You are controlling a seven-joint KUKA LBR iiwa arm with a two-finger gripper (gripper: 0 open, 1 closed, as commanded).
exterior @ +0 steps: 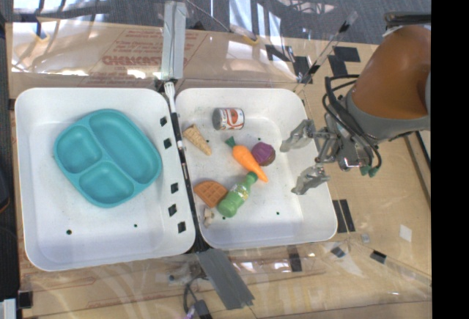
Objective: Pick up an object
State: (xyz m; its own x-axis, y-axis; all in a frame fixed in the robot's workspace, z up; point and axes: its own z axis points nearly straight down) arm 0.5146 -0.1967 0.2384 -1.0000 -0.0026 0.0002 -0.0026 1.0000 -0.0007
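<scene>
The right bin (293, 218) holds several toy foods: a small can (229, 119), an ice-cream cone (196, 139), an orange carrot (247, 160), a purple round vegetable (264, 154), a green bottle (237, 197) and a waffle-like piece (209, 193). My gripper (301, 159) hovers over the right side of this bin, to the right of the purple vegetable. Its two fingers are spread wide, one at the upper side (295, 137) and one at the lower (308, 181). Nothing sits between them.
The left bin (44, 229) holds a teal divided plate (107, 156). A metal divider (173, 53) runs between the bins at the back. The arm's grey wrist and orange band (392, 79) lie to the right of the bins.
</scene>
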